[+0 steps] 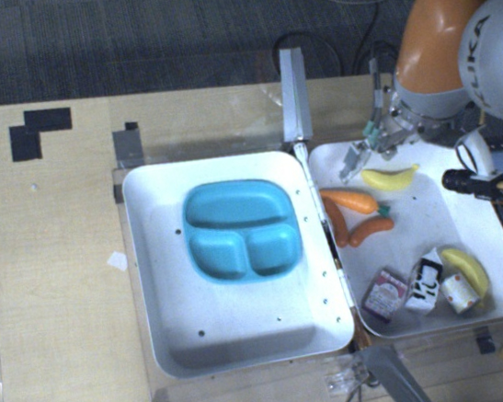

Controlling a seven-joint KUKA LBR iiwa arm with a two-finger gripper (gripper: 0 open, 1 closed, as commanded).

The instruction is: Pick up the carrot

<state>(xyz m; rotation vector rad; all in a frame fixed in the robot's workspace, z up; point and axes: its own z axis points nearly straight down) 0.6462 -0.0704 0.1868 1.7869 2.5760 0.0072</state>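
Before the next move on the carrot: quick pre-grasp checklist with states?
1. Carrot in view, right bin: ok.
2. Carrot free on top: ok.
3. Clutter near it: not ok, sausage and a second sausage lie against it, small banana close by.
4. Gripper over the carrot: not ok, it sits toward the bin's far wall.
5. Jaws open: cannot tell.
6. Gripper holding nothing: cannot tell.

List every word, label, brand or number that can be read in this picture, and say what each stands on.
"KUKA": partly readable lettering on the grey arm housing, at the right edge.
Small dark packet in the right bin: printed label, too blurred to read.
Black-and-white carton beside it: bold marks, not legible.
Black squares on the bench: shapes, no text.
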